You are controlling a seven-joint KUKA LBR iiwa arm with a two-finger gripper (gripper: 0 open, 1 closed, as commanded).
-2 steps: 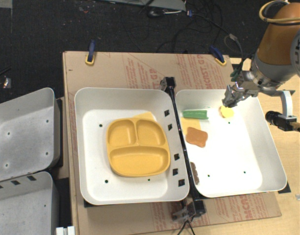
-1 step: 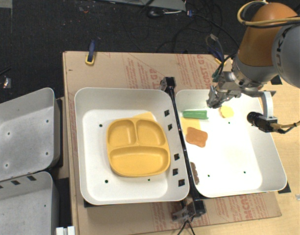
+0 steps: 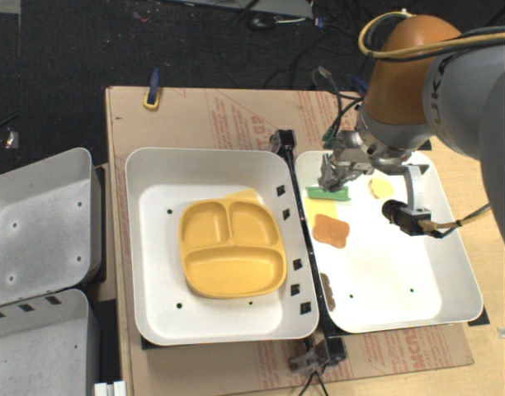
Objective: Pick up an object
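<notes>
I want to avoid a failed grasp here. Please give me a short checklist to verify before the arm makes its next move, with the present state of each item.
1. Gripper is over the right bin: ok.
2. Gripper is at a target: ok, it sits at the green flat piece near the bin's top left corner.
3. Green flat piece is between the fingers: cannot tell.
4. Neighbours are apart from the target: not ok, the yellow piece and orange piece lie just below it.
5. Yellow divided tray stays out of the way: ok, it lies in the left bin.

A divided tray (image 3: 233,248) lies in the left bin (image 3: 145,221); several small items (image 3: 331,230) lie in the right bin (image 3: 434,279)
</notes>
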